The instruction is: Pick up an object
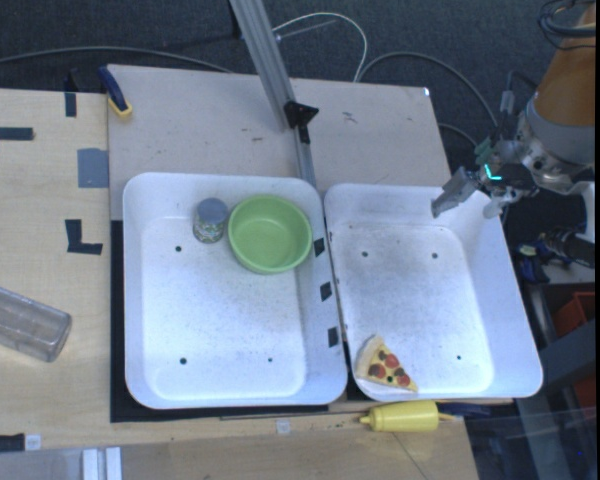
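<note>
In the left bin [155, 368], near its back, a green bowl [270, 233] stands with a small grey can [210, 220] just to its left. A toy pizza slice [384, 364] lies at the front left of the right bin [500, 368]. My gripper [471, 200] hovers over the right bin's back right corner, open, with nothing between its fingers. It is far from the pizza slice and from the bowl.
A yellow squeeze bottle [405, 416] lies on the bench just in front of the right bin. A clear plastic container [18, 321] lies on the bench at the far left. A slanted metal pole [268, 53] reaches down to the gap between the bins.
</note>
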`<state>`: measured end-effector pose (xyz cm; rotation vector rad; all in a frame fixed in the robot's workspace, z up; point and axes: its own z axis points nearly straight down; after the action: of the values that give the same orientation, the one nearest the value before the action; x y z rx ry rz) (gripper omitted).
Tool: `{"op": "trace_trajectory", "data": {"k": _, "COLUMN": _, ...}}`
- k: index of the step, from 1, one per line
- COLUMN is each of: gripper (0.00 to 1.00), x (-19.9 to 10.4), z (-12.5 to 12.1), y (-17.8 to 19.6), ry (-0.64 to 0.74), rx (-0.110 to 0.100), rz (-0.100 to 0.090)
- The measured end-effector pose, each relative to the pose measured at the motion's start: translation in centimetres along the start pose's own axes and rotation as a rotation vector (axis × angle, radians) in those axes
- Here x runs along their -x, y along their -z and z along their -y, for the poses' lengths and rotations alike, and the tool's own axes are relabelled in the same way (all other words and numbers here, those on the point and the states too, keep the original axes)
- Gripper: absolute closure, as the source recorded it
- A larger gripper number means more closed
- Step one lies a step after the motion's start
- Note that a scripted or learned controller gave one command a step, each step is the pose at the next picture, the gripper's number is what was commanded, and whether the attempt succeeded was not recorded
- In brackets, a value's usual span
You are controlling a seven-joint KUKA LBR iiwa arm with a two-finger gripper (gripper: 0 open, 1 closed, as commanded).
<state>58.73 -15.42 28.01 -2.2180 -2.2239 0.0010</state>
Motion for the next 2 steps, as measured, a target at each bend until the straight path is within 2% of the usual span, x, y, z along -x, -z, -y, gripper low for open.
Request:
{"op": "trace_trajectory", "data": {"k": 1, "gripper": 0.00, "x": -0.3, "z": -0.5, "y": -4.5, "ry": -0.001, "rx": -0.004, "rz": 0.000}}
{"op": "trace_trajectory", "data": {"k": 2, "gripper": 0.00, "x": -0.5, "z": -0.2, "y": -11.0, "ry": -0.001, "rx": -0.007, "rz": 0.000}}
